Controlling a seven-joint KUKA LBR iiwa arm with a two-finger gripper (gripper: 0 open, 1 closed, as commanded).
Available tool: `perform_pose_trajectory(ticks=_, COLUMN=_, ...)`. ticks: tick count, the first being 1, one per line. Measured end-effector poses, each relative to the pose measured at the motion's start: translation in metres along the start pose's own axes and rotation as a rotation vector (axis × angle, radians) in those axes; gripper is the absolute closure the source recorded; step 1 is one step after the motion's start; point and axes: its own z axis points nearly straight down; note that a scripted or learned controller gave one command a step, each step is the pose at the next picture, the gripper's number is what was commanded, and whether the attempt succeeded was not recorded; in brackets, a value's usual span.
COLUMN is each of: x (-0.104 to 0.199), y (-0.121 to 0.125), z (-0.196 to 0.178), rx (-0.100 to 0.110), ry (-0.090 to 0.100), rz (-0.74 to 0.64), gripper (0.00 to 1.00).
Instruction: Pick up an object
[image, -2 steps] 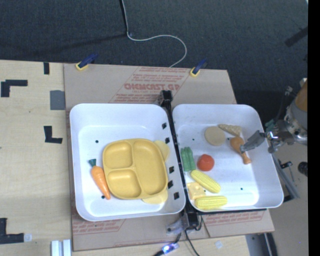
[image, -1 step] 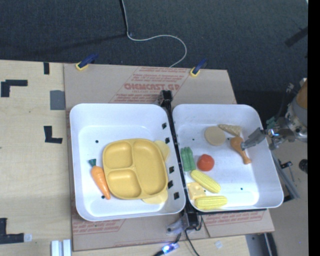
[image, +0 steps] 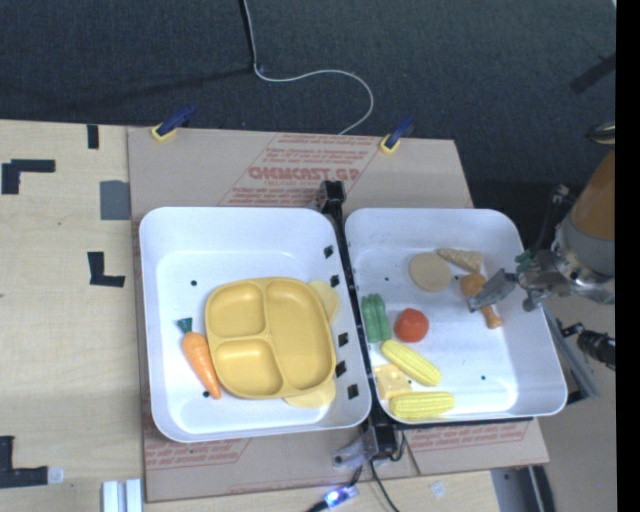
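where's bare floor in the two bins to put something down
Left bin: a bare strip along the far wall, behind the yellow tray; the carrot fills the left side. Right bin: bare between the tomato and the right wall. Crowded along the divider, with the corn.

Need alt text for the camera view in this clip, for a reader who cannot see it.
A grey arm's gripper reaches from the right over the right bin, beside a small orange piece; the same bin has a tomato, two corn cobs and a green vegetable. The left bin holds a yellow divided tray and a carrot.
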Motion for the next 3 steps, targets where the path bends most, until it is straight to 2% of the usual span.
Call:
perform_pose_trajectory(ticks=1, x=0.002, y=-0.011, z=0.053, rx=0.002, ry=0.001, rz=0.0, gripper=0.0)
perform_pose_trajectory(ticks=2, x=0.004, y=-0.011, z=0.101, rx=-0.005, ry=-0.002, rz=-0.001, gripper=0.0)
perform_pose_trajectory(ticks=3, x=0.003, y=-0.01, z=0.088, rx=-0.008, ry=-0.004, rz=0.0, gripper=1.0)
